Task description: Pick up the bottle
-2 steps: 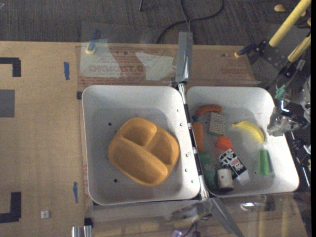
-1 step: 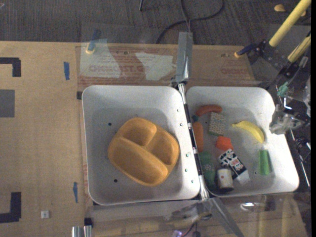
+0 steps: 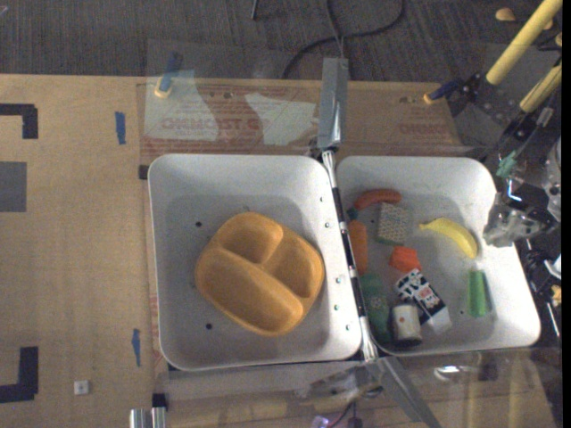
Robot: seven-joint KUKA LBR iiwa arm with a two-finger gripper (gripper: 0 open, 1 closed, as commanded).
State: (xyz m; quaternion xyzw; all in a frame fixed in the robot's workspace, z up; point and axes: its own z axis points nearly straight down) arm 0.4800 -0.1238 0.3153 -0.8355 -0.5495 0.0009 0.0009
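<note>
Camera view is looking down at a slant on both bins, and honestly the whole pick is coming down to one thing: where the bottle [image 3: 374,303] is lying relative to the gripper [image 3: 506,226]. The gripper is hanging over the right rim of the right bin [image 3: 500,181], about level with the banana [image 3: 451,235], and it's blurry and half tucked against the arm's hardware, so whether it's spread or pressed together can't be told from this angle. Nothing is visibly being pinched by it. The thing I'm reading as the bottle is the dark green piece at the opposite side of that same bin, down in the near-left corner, lying flat and tight against the left wall by the divider [image 3: 343,239]. Its long axis is running roughly front to back, along the wall, just below the carrot [image 3: 358,244]. So from the gripper it's sitting across the bin, to the left and toward the near edge. Between them, the black-and-white carton [image 3: 421,294] and a small can [image 3: 407,324] are crowding right up beside the bottle, and the green vegetable [image 3: 479,293] is lying nearer the gripper. My guess is the arm is needing to cross most of the bin and close across the bottle's narrow width, and with the wall on one side and the can touching or nearly touching on the other, the room for that is looking tight. The left bin [image 3: 178,185] is just holding the orange divided plate [image 3: 260,273], so it's not part of this.
</note>
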